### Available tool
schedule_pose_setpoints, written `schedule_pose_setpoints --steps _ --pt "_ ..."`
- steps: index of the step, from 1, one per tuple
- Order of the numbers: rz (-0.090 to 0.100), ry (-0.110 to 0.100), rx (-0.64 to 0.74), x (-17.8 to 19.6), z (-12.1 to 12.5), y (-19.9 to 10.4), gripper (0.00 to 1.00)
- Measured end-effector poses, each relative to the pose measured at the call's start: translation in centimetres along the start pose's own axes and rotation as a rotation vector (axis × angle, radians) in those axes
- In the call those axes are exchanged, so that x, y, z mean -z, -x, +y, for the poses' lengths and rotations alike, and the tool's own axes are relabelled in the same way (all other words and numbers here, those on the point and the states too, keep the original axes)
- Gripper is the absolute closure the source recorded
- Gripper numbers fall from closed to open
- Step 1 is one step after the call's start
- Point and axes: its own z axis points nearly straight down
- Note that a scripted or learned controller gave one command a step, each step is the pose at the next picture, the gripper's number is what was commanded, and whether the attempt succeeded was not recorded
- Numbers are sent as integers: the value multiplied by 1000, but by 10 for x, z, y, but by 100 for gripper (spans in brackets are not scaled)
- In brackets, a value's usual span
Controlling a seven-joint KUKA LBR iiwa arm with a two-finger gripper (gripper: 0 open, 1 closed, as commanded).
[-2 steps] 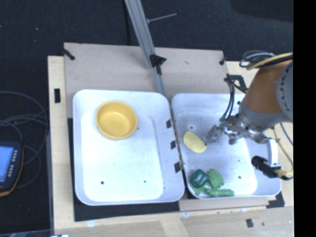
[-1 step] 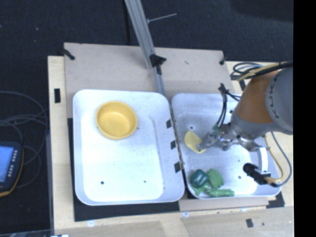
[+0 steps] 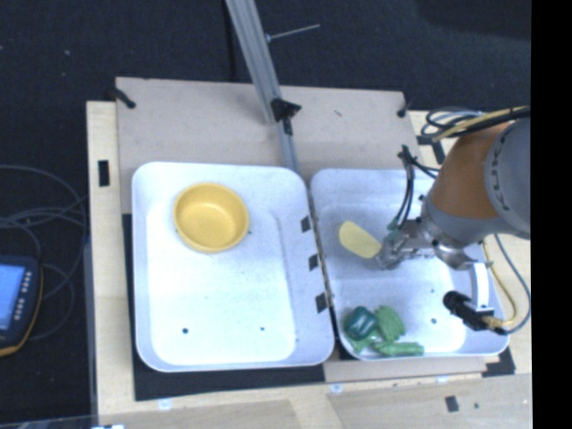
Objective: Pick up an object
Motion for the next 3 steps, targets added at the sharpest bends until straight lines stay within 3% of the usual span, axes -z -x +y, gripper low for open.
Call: schedule_pose_setpoints --steps 1,3 --pt "-1 0 2 50 9 -6 100" --pt "-1 0 2 148 4 -11 100"
